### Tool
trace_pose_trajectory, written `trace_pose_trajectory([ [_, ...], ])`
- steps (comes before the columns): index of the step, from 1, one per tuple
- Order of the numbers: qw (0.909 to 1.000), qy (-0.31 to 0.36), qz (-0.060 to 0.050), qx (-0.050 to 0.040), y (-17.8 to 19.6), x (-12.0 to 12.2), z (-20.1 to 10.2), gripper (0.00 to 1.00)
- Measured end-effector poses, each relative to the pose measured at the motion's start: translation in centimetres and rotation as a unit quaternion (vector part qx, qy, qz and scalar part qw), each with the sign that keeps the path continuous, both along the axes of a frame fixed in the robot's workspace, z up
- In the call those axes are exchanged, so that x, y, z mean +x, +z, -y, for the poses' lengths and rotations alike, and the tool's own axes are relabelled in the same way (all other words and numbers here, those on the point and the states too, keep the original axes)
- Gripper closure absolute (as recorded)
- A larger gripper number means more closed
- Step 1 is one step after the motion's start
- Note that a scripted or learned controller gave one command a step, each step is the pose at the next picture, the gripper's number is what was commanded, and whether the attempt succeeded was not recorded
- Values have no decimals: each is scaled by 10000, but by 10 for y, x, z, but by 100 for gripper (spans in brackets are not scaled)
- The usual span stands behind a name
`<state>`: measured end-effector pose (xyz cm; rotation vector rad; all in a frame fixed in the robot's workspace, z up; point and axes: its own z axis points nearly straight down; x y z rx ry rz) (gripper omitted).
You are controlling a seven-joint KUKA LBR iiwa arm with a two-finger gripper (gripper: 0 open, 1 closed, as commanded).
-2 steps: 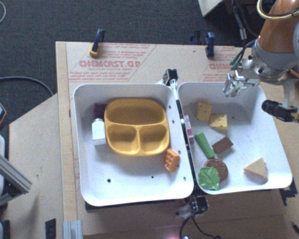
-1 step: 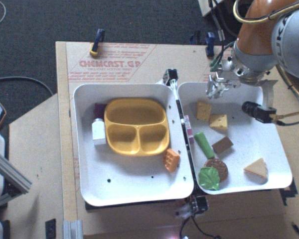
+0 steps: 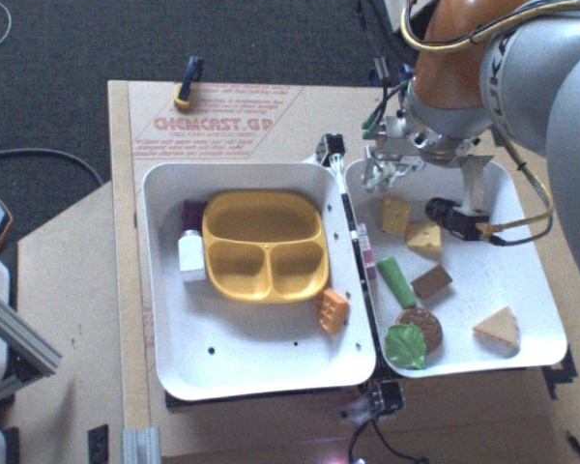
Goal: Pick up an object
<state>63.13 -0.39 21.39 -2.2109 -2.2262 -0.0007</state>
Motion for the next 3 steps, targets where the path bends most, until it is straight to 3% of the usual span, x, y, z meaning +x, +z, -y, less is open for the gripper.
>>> trace_pose_trajectory([
  [1, 10000, -26, 35, -15, 21, -1, -1, 100],
  [2, 10000, -28, -4, -14, 7, -6, -12, 100],
  [3, 10000, -39, 6, -21, 0, 0, -4, 100],
])
